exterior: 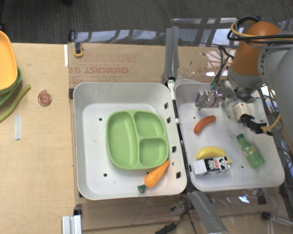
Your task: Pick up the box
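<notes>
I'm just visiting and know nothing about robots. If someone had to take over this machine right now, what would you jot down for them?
Gripper: at the far end of the right bin, above the sausage; it has nothing in it that I can see, and whether it is open or shut is unclear.
Box: lying at the near edge of the right bin, just in front of the banana, untouched.
Done: nothing yet.
Left: move to the box, grasp it, lift it.
Nearby: green bottle to the box's right.

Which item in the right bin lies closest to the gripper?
The red sausage, just below the gripper; the banana, box and bottle lie farther.
</notes>
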You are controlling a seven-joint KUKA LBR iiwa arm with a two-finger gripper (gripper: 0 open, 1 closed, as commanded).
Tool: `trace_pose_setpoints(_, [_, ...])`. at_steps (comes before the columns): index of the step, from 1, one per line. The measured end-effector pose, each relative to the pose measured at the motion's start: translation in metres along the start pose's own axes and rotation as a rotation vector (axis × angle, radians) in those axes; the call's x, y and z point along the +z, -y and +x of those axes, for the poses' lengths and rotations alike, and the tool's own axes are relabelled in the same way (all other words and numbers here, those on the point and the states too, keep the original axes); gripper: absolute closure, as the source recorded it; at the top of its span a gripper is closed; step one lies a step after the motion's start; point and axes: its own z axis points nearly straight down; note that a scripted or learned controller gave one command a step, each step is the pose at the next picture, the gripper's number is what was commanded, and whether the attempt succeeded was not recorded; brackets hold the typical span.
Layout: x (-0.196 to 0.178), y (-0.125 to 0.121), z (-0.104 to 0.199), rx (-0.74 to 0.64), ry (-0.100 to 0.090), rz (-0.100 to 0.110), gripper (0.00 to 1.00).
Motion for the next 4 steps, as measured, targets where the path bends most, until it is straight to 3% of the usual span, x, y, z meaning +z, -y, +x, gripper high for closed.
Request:
trace_pose_setpoints(1, [-0.010, 0.000, 0.000, -0.001, 0.002, -0.001, 1.00])
trace_pose_setpoints(2, [-0.001, 0.016, -0.080, -0.542, -0.009, -0.005, 1.00])
trace_pose_setpoints(3, [-0.134, 0.000, -0.021, -0.467, 0.001, -0.003, 1.00])
trace_pose_setpoints(4, [-0.082, -0.002, 0.027, -0.295, -0.001, 0.000, 1.00])
